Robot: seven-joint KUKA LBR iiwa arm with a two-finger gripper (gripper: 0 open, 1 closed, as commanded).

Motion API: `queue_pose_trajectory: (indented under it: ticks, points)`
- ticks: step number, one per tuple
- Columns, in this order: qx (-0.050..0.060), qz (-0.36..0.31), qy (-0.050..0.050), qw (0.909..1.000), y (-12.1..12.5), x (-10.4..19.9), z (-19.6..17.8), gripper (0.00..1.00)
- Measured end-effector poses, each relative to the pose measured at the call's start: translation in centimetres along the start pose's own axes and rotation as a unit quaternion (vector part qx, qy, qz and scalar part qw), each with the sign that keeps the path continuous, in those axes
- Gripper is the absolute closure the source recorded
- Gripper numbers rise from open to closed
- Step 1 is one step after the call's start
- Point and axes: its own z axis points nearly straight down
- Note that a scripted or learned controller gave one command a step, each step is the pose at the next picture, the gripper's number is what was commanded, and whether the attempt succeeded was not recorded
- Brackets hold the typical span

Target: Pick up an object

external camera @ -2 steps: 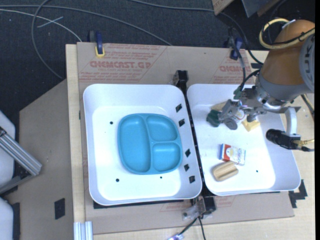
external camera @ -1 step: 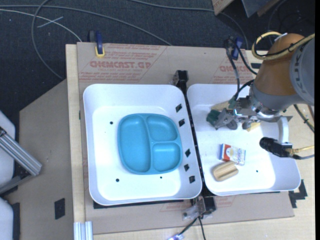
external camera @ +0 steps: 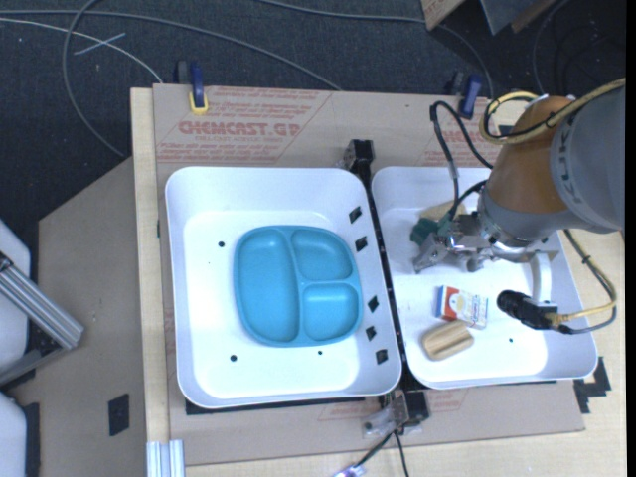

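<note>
The counter point(external camera: 258, 117) bears two white bins: the left bin point(external camera: 199, 296) holds a blue divided plate point(external camera: 296, 284). Over the right bin point(external camera: 566, 356) the arm point(external camera: 542, 172) hangs with its claw point(external camera: 429, 248), whose state I cannot tell. Just below it lie a small red-and-white carton point(external camera: 461, 305) and a tan block point(external camera: 446, 342).

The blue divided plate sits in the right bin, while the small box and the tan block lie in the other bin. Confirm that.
Wrong bin: the camera view shows the blue divided plate in the left bin. The small box and the tan block lie in the other bin, the right bin.

Blue plate point(external camera: 296, 284), perhaps tan block point(external camera: 447, 342)
</note>
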Motion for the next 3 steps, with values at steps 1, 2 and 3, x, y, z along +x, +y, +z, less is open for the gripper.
queue_pose_trajectory:
  ticks: [1, 2, 3]
  points:
    - [-0.003, 0.0, 0.0, 1.0, 0.1, 0.0, -1.4, 1.0]
    - [-0.005, 0.0, -0.001, 1.0, -0.4, -0.3, -6.0, 1.0]
    - [-0.006, -0.001, -0.001, 1.0, -0.1, -0.2, -10.4, 1.0]
